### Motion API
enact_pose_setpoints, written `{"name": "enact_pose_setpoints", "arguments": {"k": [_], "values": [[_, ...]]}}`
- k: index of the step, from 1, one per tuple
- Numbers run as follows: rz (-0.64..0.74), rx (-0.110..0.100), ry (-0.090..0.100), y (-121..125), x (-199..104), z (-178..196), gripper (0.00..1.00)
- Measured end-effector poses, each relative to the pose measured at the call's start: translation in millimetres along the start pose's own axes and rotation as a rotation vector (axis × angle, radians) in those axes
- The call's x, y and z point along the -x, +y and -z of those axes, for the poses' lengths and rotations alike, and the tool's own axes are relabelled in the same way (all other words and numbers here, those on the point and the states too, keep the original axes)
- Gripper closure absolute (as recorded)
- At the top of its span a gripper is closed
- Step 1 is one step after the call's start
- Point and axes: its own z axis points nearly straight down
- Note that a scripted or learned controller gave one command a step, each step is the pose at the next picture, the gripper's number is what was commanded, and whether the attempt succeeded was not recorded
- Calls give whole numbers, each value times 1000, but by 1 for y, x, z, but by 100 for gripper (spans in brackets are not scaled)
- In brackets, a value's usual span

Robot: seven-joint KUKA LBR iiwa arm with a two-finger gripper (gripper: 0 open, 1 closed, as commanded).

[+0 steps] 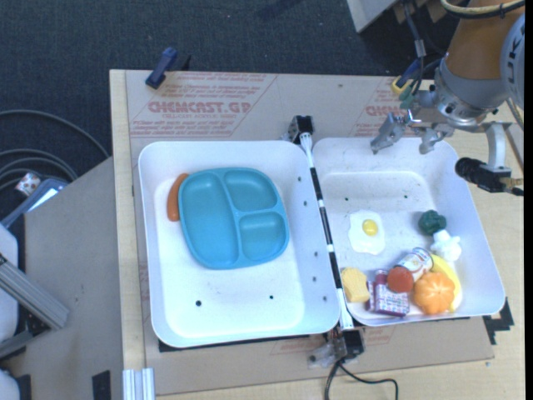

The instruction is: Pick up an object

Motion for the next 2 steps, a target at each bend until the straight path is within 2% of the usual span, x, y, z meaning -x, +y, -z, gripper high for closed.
{"name": "enact_pose_setpoints", "arguments": {"k": [1, 2], "values": [[1, 1, -1, 15, 4, -130, 0], [1, 2, -1, 15, 3, -119, 100]]}}
